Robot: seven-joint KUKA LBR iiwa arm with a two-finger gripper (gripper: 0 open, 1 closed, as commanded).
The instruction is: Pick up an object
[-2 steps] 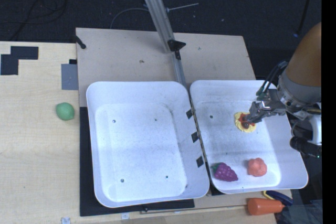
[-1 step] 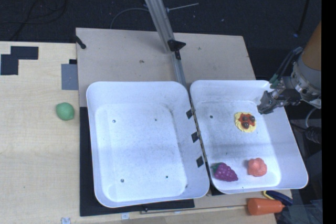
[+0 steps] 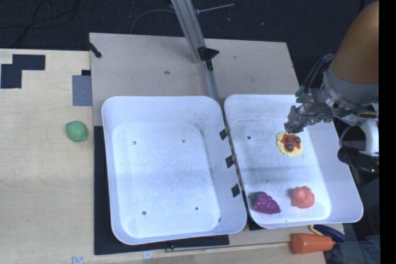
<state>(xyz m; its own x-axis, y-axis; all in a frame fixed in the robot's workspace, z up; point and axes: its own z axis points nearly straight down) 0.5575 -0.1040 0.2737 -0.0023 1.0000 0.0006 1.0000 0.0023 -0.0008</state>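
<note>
Green ball (image 3: 77,131) sits on the wood, left of the bins. In the right bin (image 3: 266,111): purple grapes (image 3: 265,203), pink lump (image 3: 302,196), yellow-red toy (image 3: 289,144) just under the gripper (image 3: 292,125); its grip I cannot tell.

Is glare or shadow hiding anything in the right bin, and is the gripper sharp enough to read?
Camera view: right bin evenly lit, no glare; soft grey shadow left of the yellow-red toy; gripper dark, slightly blurred against the bin.
</note>
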